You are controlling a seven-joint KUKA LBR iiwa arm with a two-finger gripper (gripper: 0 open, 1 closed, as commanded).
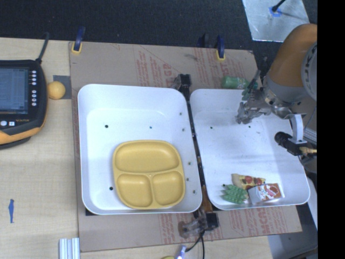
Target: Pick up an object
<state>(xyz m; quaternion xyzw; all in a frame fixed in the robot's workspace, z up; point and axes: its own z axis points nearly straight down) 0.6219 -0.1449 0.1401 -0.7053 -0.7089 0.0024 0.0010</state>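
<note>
Objects to pick, three of them, a green toy (233,193), a pizza slice (247,180) and a small carton (266,192), cluster at the right bin's (226,144) near edge. One yellow divided tray (149,173) occupies the left bin (97,144). Cardboard (135,58) covers the wooden bench (32,188). Gripper (246,116) hovers above the right bin's far part, grasping nothing; aperture unclear.

The gripper (247,114) hangs over the far end of the right bin (226,144), nothing between its fingers. A slice of toy pizza (247,181), green toy (233,193) and small packet (266,192) lie at its near edge. A yellow divided tray (149,173) sits in the left bin (108,117).
</note>
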